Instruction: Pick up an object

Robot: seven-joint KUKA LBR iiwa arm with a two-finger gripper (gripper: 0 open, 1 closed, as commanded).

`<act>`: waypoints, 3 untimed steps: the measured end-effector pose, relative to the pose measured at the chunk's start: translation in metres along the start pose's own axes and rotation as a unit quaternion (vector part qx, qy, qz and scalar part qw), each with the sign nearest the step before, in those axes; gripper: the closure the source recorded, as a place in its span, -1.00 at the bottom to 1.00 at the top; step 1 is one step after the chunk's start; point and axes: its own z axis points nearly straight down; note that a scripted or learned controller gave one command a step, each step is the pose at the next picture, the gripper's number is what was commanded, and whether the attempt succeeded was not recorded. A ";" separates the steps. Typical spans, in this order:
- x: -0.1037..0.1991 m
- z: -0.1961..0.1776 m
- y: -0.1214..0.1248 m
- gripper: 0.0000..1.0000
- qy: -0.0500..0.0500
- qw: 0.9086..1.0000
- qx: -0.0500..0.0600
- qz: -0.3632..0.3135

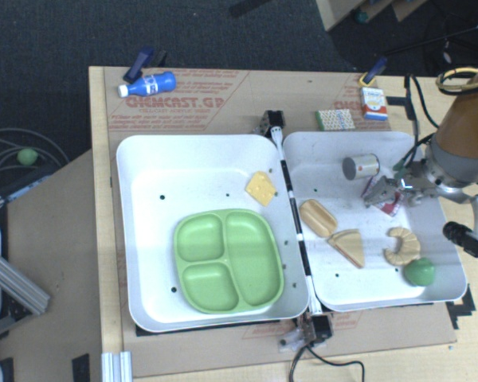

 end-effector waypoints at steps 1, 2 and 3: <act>0.029 0.013 0.049 -1.00 0.000 1.000 0.000 -0.001; 0.062 0.022 0.071 -1.00 -0.002 1.000 0.002 0.001; 0.030 0.025 0.045 -1.00 0.000 1.000 0.001 0.000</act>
